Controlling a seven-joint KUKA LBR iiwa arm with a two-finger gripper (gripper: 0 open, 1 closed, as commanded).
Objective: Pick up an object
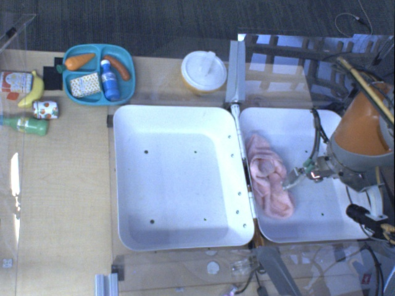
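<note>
Pincer: we see the arm's two-finger pincer low inside the right bin, its tip against the right edge of the pink cloth.
Pincer state: we cannot tell whether it is released or clenched; the tip is small and partly merged with the cloth's edge.
Arm: behind the pincer, to its right, we see the grey wrist and above it the orange band, with cables running alongside.
Pink cloth: the task's thing lies crumpled directly left of the pincer, along the left wall of the right bin, resting on the bin floor; its right edge meets the pincer tip, and we cannot confirm any fold lies between the fingers.
Right bin: its bare white floor spreads below and to the right of the pincer.
Left bin: this one sits well to the pincer's left, just past the cloth and the dividing rims.
White lidded bowl: it stands on the bench far up and to the left of the pincer, beyond the bins' top edge.
Blue divided tray: farther left again, it holds a toy carrot, a small blue bottle and other toy foods.
Far left of the bench: well apart from the pincer we see a banana, a small can and a green bottle.
</note>
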